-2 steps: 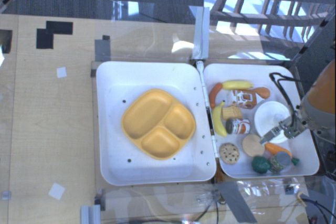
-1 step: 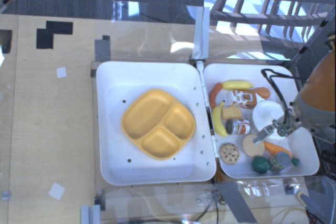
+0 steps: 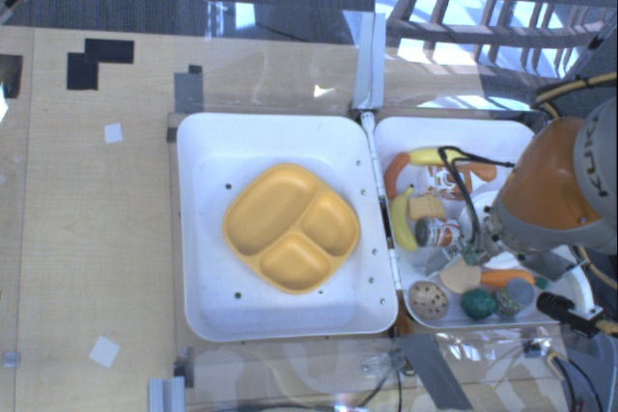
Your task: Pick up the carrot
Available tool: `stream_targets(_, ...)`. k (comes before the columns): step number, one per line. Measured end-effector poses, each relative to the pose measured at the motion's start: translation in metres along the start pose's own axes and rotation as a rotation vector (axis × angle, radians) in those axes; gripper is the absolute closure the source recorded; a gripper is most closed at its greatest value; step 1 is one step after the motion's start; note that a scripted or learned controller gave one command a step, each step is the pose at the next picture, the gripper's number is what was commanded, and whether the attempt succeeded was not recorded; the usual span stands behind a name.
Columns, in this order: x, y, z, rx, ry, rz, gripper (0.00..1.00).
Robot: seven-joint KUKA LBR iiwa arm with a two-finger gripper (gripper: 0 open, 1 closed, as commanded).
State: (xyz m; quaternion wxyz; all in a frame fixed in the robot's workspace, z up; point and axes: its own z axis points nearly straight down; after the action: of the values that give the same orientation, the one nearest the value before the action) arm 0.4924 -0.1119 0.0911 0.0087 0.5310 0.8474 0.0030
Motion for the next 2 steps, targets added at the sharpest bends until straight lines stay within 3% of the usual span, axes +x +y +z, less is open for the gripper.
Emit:
stream_targets(1,-0.004,0.005,-0.014,-0.013,-0.013,-0.007,1.00)
stream_targets(2,-0.059,-0.031,-0.079,0.009,0.007,-0.304,1.00)
